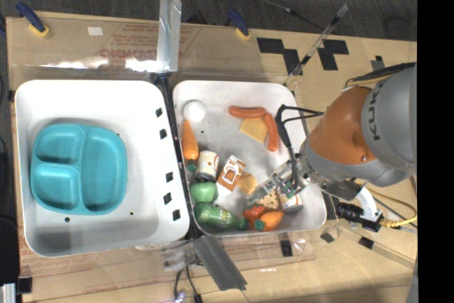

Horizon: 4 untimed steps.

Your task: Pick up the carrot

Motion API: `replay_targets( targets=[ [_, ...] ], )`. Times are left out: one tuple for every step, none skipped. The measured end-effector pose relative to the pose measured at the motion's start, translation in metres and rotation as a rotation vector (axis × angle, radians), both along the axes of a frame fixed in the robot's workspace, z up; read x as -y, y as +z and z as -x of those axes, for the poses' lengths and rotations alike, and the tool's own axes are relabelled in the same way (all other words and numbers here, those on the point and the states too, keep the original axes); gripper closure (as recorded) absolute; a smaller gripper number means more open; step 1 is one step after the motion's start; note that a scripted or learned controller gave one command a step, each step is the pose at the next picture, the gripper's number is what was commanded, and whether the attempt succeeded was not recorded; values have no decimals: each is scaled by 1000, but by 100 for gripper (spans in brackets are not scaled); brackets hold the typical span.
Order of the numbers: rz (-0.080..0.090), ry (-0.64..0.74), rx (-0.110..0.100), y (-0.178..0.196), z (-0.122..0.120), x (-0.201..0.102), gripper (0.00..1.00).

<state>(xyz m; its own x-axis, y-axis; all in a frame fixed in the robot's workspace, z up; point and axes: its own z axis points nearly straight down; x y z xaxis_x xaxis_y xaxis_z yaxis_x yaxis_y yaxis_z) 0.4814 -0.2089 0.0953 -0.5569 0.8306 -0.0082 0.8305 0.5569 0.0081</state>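
Carrot [189, 141] lies along the right bin's [213, 91] left wall, pointed end far, untouched. Gripper [282, 187] is low at the bin's near right, among the clutter beside a small can [291, 199]; finger state cannot be told. Teal tray [76, 168] sits in left bin [42, 92].

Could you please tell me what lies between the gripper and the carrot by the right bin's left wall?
In the camera view, a small can and an orange-white carton lie between the gripper and the carrot.
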Motion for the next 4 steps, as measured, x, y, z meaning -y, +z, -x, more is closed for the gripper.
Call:
replay_targets(
  targets=[
    [-4, -354, -8, -3, 3, 2, 0],
    [-8, -454, -16, 6, 5, -35, 0],
    [-6, -506, -10, 20, -43, 1, 0],
    [-8, -624, 2, 2, 0, -1, 0]
  ],
)
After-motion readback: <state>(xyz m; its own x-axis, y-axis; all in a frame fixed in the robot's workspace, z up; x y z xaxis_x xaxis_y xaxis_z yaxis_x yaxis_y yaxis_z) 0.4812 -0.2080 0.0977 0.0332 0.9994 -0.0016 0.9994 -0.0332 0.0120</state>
